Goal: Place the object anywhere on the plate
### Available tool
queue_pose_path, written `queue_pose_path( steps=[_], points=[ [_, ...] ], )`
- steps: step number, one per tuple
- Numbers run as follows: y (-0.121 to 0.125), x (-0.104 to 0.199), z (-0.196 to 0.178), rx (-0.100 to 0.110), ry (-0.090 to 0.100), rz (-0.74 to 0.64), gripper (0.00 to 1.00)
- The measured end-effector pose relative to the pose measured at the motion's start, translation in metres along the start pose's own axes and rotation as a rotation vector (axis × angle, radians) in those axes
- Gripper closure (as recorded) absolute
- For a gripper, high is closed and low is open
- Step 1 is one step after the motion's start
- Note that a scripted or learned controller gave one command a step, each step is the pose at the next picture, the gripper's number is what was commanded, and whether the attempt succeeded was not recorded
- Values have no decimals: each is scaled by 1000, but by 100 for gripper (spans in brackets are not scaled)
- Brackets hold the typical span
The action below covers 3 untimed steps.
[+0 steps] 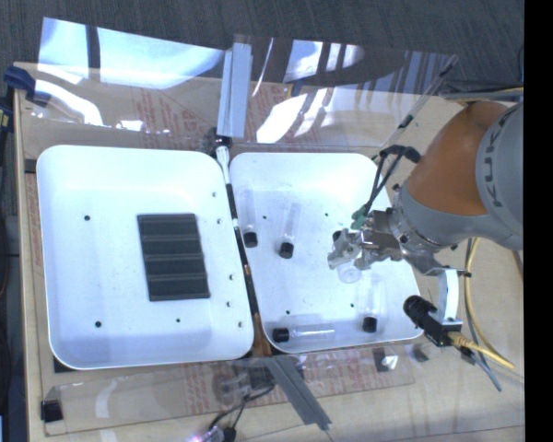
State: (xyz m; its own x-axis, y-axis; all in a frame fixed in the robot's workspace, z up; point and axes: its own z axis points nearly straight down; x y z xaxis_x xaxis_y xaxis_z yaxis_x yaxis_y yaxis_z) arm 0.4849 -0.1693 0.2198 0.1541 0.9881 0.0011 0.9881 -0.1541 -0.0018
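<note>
Gripper (347,252): low over the right half of the right bin (304,173), reached in from the frame's right edge on the grey and orange arm (461,168). Open or closed: cannot tell, with the metal and the glare running together there. Shows a pale, glassy glint just beneath, possibly a tube, possibly only a reflection off the white floor; not enough to call it a grasp.

Likely objects, all in the right bin, none on the plate (173,256): clear tubes with black caps. Middle tube (288,231) lying at a slight slant, cap toward the frame's bottom. Bottom tube (306,333) lying flat along the bin's lower wall, cap at its left end. Corner tube (371,309) near the lower right, just below the gripper, cap downward. Small black cap (249,238) close to the divide between the bins, body too faint to make out.

Plate: a dark, ribbed rectangle near the middle of the left bin (83,182), well apart from the gripper, nothing resting on it.

Judged stage: picking, not placing. Sits low probably to close on a tube lying flat, which leaves little to grip from above. Next calls for a firm hold, a lift clear of the shared wall, then travel toward the frame's left. Risk: slick, round tubes rolling or slipping free.
</note>
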Motion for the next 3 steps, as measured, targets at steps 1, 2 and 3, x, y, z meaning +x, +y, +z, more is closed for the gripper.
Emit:
queue_pose_path(
  steps=[1,2,3],
  points=[
    [-20,74,14,3,0,74,100],
    [-36,182,-6,2,0,204,100],
    [9,243,30,4,-2,46,100]
  ],
)
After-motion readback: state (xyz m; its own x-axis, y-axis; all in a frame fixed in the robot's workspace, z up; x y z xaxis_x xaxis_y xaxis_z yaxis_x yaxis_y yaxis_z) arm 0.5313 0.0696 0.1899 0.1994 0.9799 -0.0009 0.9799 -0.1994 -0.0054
